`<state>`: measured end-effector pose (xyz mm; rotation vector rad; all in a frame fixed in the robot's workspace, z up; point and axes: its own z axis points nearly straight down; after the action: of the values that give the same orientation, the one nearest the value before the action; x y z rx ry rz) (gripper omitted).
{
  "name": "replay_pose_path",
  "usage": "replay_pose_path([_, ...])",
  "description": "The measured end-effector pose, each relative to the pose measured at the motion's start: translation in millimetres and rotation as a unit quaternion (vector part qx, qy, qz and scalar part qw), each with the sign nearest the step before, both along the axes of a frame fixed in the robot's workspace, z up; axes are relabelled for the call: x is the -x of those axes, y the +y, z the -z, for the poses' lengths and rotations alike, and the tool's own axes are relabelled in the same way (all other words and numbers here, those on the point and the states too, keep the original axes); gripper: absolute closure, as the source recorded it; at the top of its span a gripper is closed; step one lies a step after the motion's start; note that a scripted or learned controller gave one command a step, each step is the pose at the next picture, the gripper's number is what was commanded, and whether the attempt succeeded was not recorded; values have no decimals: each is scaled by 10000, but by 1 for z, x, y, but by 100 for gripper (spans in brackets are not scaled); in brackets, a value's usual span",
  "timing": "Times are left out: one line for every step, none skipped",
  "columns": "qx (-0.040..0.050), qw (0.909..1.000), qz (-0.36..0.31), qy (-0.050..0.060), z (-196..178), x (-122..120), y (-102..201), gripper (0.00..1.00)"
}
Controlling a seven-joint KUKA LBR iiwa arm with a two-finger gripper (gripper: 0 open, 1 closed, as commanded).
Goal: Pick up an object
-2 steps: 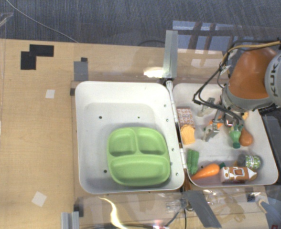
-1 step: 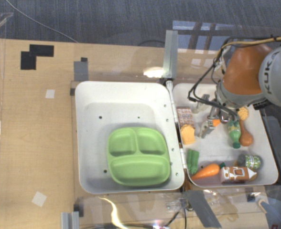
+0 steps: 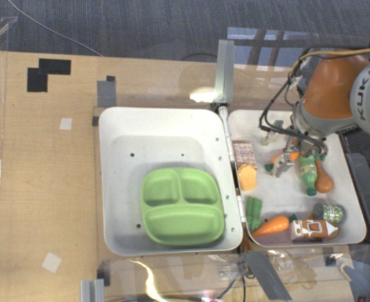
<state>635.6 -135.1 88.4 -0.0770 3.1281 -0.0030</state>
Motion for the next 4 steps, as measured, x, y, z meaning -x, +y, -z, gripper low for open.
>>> replay_pose_path([-5, 10000, 54, -5, -1, 22, 18, 0])
replay_pose_path([1, 9996, -271, -6, -1, 24, 1, 0])
replay_pose_path([12, 9925, -1218, -2, 0, 10, 4, 0])
replay_pose_path([31, 9898, -1422, 1, -1, 9, 23, 0])
